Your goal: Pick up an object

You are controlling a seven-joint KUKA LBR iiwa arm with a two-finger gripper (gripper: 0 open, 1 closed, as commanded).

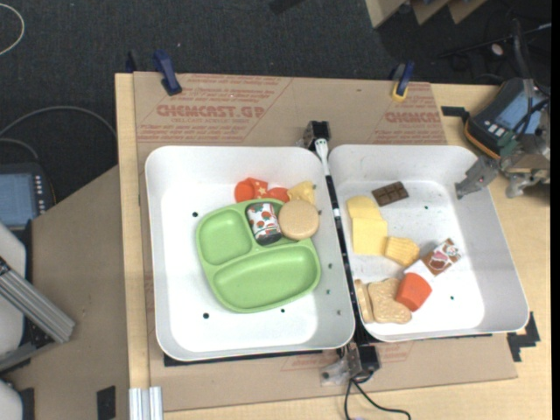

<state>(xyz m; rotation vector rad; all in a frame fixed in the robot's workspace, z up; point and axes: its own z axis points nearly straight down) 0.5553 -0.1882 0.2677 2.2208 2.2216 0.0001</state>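
Objects in the right bin (503, 261) lie crowded together, so the hand (477, 178), whose open-or-closed state cannot be told, may slip off or grab two.

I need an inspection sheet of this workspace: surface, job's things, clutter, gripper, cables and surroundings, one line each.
Surface: brown board bearing a left bin and a right bin, side by side.
Job's things: left bin holds a green divided tray, small can, round biscuit, red pieces. Right bin holds yellow blocks, chocolate bar, orange block, crackers, small packet.
Clutter: nothing seen.
Gripper: gripper at the right bin's far right rim; holds nothing visible.
Cables: cable at the near edge.
Surroundings: blue clamps, dark floor.
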